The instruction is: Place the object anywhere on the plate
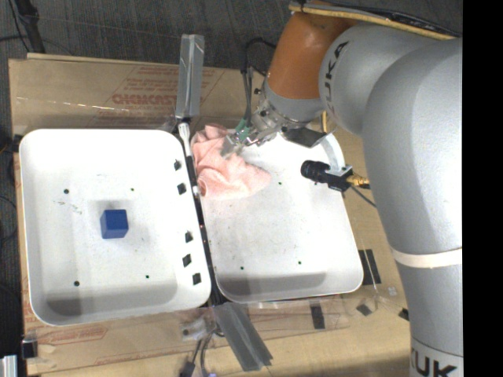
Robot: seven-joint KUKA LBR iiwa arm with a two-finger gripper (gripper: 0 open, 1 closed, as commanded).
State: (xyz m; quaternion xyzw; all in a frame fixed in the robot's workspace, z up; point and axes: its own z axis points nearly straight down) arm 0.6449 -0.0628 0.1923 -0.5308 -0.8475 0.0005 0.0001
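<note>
Gripper (240,138): lowered onto pink cloth (228,171); finger state cannot be told.
Cloth: crumpled beneath and beside the fingers, right bin (314,242).
Blue cube (115,223): well apart, left bin (47,195).

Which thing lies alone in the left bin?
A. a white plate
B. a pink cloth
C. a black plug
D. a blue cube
D: the blue cube sits by itself on the floor of the left bin, while the pink cloth lies in the right bin under the gripper.
</note>
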